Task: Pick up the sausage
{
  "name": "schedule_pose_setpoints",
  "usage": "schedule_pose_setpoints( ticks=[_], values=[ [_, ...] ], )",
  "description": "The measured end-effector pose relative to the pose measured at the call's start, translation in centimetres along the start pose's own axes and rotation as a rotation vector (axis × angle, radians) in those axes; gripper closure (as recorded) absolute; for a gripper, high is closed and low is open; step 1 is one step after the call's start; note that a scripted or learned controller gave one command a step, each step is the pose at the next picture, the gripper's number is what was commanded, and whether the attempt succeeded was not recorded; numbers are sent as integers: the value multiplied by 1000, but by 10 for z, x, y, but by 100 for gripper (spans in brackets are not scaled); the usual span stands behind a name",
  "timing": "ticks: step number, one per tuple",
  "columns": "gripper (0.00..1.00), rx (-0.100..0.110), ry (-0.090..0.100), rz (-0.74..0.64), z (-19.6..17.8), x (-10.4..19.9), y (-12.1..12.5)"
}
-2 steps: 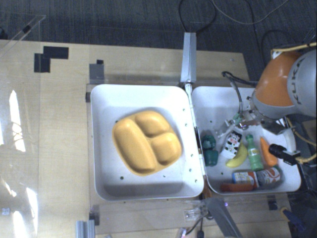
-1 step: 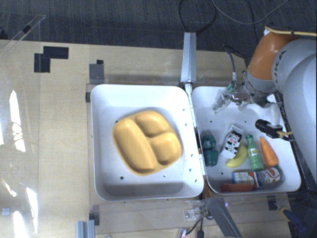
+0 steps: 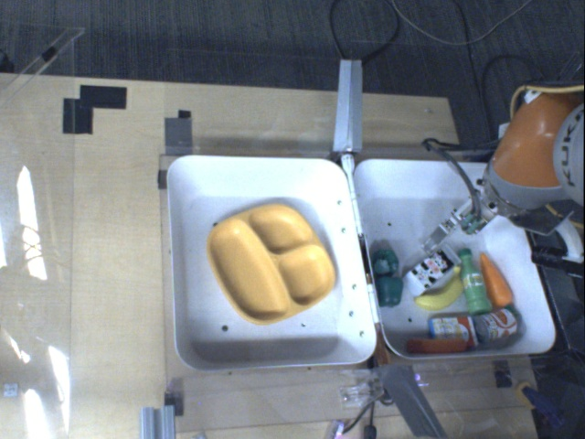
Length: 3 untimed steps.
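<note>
Pincer (image 3: 437, 265), state impossible to tell, hangs over the banana (image 3: 441, 294); the sausage (image 3: 437, 345) lies nearer the wall, so it may grab the banana instead.

The sausage (image 3: 437, 345), a slim dark-red link, lies flat and almost level along the bottom wall of the right-hand bin (image 3: 402, 190), low in the frame's right half, touching the can (image 3: 454, 327) above it.
</note>
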<state>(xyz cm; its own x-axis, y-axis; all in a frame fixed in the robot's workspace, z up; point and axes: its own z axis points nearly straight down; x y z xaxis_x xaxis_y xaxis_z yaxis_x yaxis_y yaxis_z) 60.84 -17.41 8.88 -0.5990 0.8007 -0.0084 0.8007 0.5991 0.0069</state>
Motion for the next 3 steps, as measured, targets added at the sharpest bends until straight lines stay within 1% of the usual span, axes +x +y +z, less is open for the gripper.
schedule_pose_setpoints(
  ticks=[1,2,3],
  values=[
    [0,6,4,335,1,-28,57],
    [100,-4,-6,328,-12,-29,60],
    [100,0,0,518,1,-62,32]
  ],
)
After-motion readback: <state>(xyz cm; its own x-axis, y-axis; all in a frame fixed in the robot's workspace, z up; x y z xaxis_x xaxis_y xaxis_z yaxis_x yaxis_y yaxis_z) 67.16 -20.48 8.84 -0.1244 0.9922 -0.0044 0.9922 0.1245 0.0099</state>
